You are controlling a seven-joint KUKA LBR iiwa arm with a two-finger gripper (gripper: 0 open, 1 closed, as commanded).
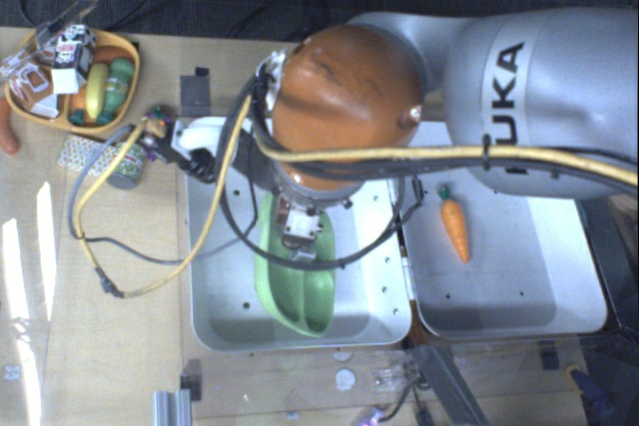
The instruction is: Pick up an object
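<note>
Your gripper point(301, 236) hangs over a glossy, elongated green object point(296, 289); its grasp can't be told. A carrot point(455, 225) lies at three o'clock.

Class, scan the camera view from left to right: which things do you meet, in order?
Yellow bowl of small items → green curved object in the left bin, with the gripper above it → toy carrot in the right bin.

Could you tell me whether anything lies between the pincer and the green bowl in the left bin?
Nothing visible does. The pincer hangs directly over the green bowl in the left bin, with no other item between them. The carrot lies apart in the right bin.
</note>
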